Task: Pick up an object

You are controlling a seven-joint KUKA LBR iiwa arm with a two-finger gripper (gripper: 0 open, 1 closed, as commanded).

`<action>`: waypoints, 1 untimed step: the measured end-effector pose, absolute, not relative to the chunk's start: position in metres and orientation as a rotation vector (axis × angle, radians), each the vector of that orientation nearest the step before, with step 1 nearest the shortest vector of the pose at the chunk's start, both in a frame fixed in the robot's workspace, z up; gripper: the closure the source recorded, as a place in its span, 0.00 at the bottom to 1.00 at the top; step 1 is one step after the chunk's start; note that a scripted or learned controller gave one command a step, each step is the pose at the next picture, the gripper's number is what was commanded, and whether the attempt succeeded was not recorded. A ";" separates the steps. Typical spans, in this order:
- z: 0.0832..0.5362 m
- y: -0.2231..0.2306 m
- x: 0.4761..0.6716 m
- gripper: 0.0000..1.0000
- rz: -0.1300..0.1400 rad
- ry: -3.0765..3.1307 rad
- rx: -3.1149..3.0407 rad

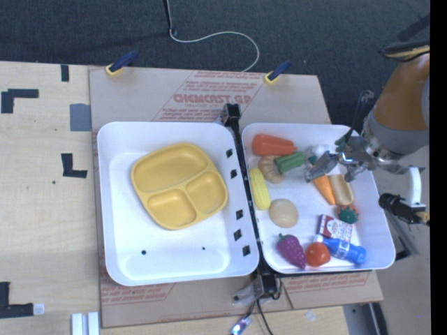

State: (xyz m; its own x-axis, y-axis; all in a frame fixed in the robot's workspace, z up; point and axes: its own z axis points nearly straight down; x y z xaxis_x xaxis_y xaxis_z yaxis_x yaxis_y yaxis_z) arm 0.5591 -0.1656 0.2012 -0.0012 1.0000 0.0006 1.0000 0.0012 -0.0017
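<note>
My gripper point(327, 165) sits low over the right bin point(383, 246), near its upper middle. I cannot tell how far it is open or whether it has hold of anything. Toy food crowds it: a green piece point(290, 162) just left, an orange carrot point(323, 188) and a bread roll point(341, 189) just below, a red pepper point(273, 144) above left. A corn cob point(260, 189), beige ball point(283, 213), grapes point(291, 250), tomato point(317, 255) and blue bottle point(346, 251) lie further down. The left bin point(115, 208) holds a yellow divided plate point(179, 185).
</note>
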 end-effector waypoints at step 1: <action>0.079 -0.202 0.586 0.00 -0.001 -2.221 -2.220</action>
